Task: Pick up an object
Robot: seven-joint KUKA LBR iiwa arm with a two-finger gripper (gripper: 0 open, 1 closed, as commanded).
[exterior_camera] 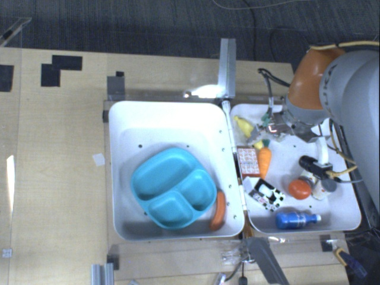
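Finger posture cannot be told on the gripper point(270, 127), poised near a smooth curved yellow banana point(243, 125) and tapered orange carrot point(264, 161).

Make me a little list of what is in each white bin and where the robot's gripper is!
left bin: blue divided plate, with an orange sausage-shaped toy at its right edge
right bin: yellow toy, carrot, red checked block, black-and-white toy, red-orange ball, blue bottle
gripper: over the right bin's far-left part, near the yellow toy and carrot
holding something: cannot tell
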